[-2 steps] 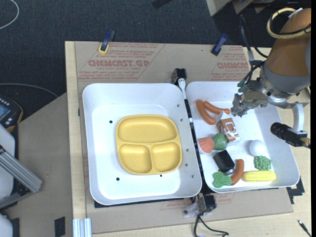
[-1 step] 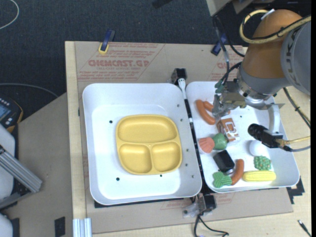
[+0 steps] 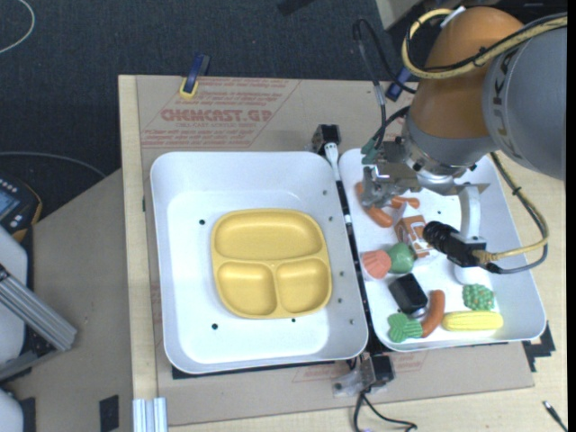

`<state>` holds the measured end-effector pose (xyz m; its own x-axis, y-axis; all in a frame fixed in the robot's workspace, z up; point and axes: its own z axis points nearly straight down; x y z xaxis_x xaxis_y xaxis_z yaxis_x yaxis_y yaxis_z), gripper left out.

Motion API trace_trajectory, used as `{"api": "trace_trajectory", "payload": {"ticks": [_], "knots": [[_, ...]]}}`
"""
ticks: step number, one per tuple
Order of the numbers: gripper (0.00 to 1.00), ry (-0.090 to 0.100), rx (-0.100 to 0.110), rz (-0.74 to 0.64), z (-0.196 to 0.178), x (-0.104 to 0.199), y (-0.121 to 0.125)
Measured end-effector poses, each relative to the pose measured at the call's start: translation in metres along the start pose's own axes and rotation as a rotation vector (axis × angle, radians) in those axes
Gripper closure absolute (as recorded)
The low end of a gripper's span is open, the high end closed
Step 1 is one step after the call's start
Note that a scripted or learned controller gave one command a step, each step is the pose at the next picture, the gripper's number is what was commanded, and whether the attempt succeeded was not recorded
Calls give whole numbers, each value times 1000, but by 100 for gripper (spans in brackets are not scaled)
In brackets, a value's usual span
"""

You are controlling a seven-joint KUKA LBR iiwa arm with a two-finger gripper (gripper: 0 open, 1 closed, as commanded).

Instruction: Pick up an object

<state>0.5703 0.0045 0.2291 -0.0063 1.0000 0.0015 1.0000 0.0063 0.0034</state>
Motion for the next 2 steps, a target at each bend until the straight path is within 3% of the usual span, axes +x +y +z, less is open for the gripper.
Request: {"api": "trace_trajectory", "payload": {"ticks": [1,2], "knots": [[100,0,1,0,-5,51,-2],[100,-2,2,5,-5,47,-1]]}}
